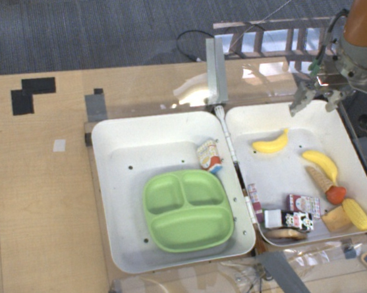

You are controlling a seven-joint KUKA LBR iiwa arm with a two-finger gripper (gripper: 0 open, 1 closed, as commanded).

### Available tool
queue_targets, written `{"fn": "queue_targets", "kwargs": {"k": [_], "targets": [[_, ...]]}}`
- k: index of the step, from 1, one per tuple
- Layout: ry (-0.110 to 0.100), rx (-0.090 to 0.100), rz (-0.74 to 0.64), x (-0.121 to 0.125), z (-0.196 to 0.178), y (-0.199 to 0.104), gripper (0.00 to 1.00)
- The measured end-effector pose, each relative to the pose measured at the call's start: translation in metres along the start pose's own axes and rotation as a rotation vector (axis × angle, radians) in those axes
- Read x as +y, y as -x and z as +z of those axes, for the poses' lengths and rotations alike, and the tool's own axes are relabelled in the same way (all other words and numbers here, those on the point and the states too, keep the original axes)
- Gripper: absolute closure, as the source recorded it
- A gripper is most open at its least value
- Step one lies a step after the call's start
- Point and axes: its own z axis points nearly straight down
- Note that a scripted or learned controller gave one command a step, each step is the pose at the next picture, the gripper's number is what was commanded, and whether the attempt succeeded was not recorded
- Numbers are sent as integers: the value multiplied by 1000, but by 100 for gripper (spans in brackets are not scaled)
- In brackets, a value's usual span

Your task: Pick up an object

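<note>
My gripper (313,100) hangs open over the far edge of the right bin (286,118), its two fingers spread apart with nothing between them. Below it in that bin lie a small yellow banana (271,143) and a second banana (322,164) further right. Toward the near right corner sit a tan cone-shaped piece (319,178), a red tomato-like ball (336,194), a corn cob (356,213) and a brown wedge (336,220). A small carton (303,205), a black-and-white box (297,220) and a flat brown item (288,234) lie along the near wall.
The left bin (118,183) bears a green divided plate (188,209) and a small white and red packet (209,154) by the divider. A metal post (216,69) and a frame (270,39) stand behind the bins. Wooden bench surface spreads to the left.
</note>
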Motion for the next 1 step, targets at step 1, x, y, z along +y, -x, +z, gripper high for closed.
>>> {"fn": "queue_targets", "kwargs": {"k": [1], "targets": [[-3, 0, -86, 12, 134, 10, 0]]}}
